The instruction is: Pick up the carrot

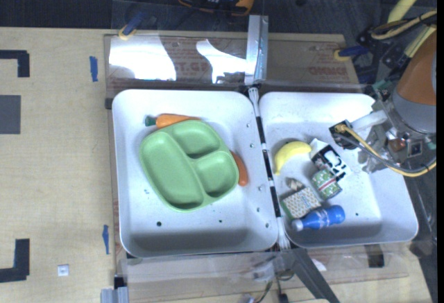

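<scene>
My claw (336, 134) hangs over the right bin (395, 215), reaching in from the right edge, its dark tip with a yellow trim poised above the bin's upper middle. Whether it is parted or closed I cannot tell; nothing visible sits in it. Behind it my wrist is a tangle of grey metal and looping yellow cable, with the orange band (424, 80) rising at the frame's edge.

Just below the tip lies a smooth, rounded yellow lemon (292, 154). Beside it sits a small boxy black-and-white object (328, 159), touching a green printed packet (326, 183). Lower down is a flat packet with a speckled pattern (299, 202), and beneath that a glossy blue bottle with a white cap (319, 218) lying on its side.

Across the divider, the left bin (139, 225) holds a matte green divided plate (189, 164) with three compartments and soft rounded corners. The carrot (175, 120) lies against the plate's upper edge, a tapered orange shape with a green tip at its left end, partly hidden by the rim. Another orange sliver (241, 170) peeks from the plate's right side.
</scene>
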